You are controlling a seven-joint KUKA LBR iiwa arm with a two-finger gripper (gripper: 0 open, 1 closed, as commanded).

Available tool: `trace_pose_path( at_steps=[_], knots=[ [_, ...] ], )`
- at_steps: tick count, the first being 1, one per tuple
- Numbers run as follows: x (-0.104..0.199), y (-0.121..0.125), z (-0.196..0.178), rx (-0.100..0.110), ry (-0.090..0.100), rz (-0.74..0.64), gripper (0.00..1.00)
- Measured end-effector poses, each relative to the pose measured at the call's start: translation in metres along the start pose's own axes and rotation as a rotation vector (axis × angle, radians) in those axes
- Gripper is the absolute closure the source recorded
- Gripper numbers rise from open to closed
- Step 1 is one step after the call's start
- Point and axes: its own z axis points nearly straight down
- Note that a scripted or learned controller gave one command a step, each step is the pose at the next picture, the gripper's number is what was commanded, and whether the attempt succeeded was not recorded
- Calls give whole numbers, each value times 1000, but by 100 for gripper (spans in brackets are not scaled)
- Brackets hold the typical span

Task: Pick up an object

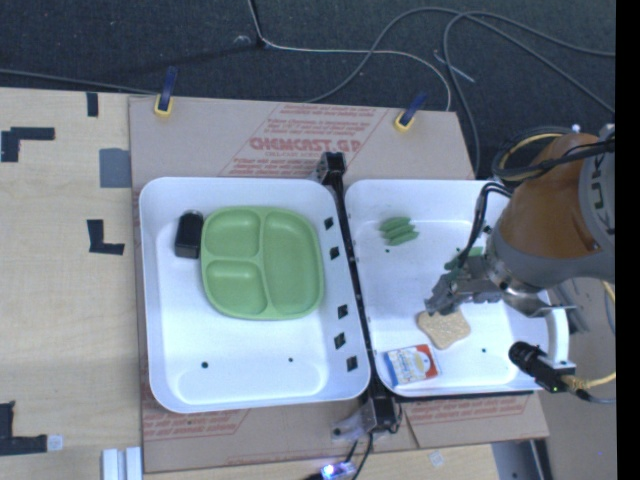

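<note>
Two white bins are sitting side by side on the bench. The left bin (pixel 160 368) is holding a green tray (pixel 263 262) with three parts, and a small black block (pixel 188 235) is touching the tray at its 9 o'clock side. The right bin (pixel 430 196) is holding three things. A green pod (pixel 399 230) is lying near the bin's 12 o'clock edge. A tan toast (pixel 444 327) is lying near the middle. A little packet (pixel 411 365) with blue and red on it is lying at about 7 o'clock from the toast, close to the bin's front wall.

The arm (pixel 555 213) is reaching in from 3 o'clock. The gripper (pixel 452 296) is hanging right at the toast's 12 o'clock edge, very close to it or touching it. The fingers are dark and bunched up, and I cannot tell if they are apart or together. Nothing is showing between them.

The arm looks like it is lining up to grab the toast. No lifting is happening yet. Next, the gripper needs to be right over the toast, with one finger on each side, and then squeeze and lift. The toast is flat and thin, so it could slip out.
</note>
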Motion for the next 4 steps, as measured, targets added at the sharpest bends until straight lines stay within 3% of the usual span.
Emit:
trace_pose_path(
  at_steps=[1,2,4],
  knots=[
    [-6,5,-61,-3,-1,1,100],
    [-6,5,-95,1,0,1,100],
    [93,56,-78,5,0,-3,100]
  ],
)
